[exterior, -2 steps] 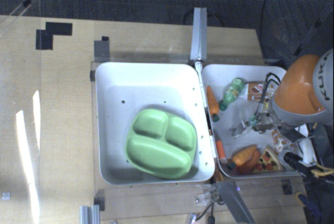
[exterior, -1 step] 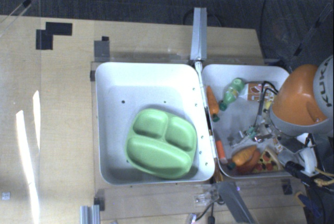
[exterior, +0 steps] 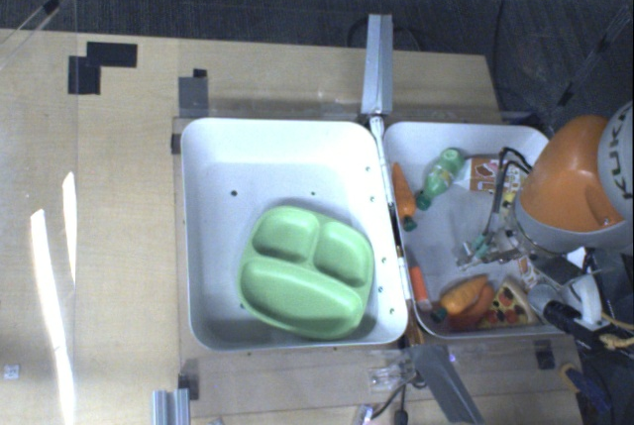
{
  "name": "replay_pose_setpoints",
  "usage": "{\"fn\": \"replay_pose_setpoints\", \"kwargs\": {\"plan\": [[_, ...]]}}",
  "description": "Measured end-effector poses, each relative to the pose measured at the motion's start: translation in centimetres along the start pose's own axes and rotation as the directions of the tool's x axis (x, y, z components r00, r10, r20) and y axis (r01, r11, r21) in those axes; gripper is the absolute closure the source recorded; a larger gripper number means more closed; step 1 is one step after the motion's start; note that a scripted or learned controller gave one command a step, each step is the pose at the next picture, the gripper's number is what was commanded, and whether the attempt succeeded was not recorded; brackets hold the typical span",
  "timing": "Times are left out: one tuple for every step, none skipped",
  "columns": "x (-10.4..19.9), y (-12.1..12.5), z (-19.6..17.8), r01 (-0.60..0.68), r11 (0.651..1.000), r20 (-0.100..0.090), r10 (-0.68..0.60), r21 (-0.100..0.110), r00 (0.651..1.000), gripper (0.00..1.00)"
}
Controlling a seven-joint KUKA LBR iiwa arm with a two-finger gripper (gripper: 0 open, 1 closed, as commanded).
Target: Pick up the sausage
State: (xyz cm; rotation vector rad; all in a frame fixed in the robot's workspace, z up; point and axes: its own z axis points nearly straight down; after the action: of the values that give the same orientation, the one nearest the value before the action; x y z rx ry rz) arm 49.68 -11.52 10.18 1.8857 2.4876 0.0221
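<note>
Light: bright, even, from overhead.
Glare: pale streaks on the bench [exterior: 59, 255], left of the left bin [exterior: 208, 215].
Shadow: soft (faint) under the green tray [exterior: 307, 269].
Focus: slightly soft throughout.

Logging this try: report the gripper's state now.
Gripper: low in the right bin above the toy food; open or shut cannot be told.
</note>
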Motion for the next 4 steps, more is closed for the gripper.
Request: {"fn": "replay_pose_setpoints", "kwargs": {"plan": [[0.0,0.0,0.0,0.000,1.000,0.000,0.000,0.000,1.000,0.00],[-5.2,5.3,1.4,-0.092,0.996,-0.001,0.092,0.012,0.996,0.00],[-7.6,12.9,1.8,-0.197,0.980,-0.005,0.197,0.034,0.980,0.00],[-9.8,14.2,2.0,-0.388,0.920,-0.026,0.390,0.061,0.921,0.00]]}}
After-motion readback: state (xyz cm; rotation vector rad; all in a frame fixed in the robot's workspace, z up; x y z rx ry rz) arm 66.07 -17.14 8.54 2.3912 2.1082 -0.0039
